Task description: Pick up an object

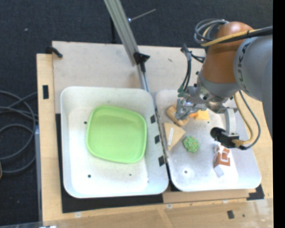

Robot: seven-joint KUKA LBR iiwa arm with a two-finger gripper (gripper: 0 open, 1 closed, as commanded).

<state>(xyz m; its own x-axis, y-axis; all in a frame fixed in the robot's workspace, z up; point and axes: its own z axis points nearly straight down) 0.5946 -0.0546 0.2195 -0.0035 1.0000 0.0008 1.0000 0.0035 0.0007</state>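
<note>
Nearest, low in the frame, the two shallow white bins are sitting side by side on the surface [47, 127]. The left white bin [71, 175] is holding a lime-green square plastic plate [117, 134]. The right white bin [247, 175] is carrying an orange-and-white small carton [222, 157], a green bumpy ball [191, 144] and a tan wedge-shaped piece [173, 136]. Farther up, the grey arm's jaws [182, 111] are reaching down over a brown rounded object [172, 113] beside a yellow-orange flat piece [201, 114]; whether they are clenched or released I cannot tell.
</note>
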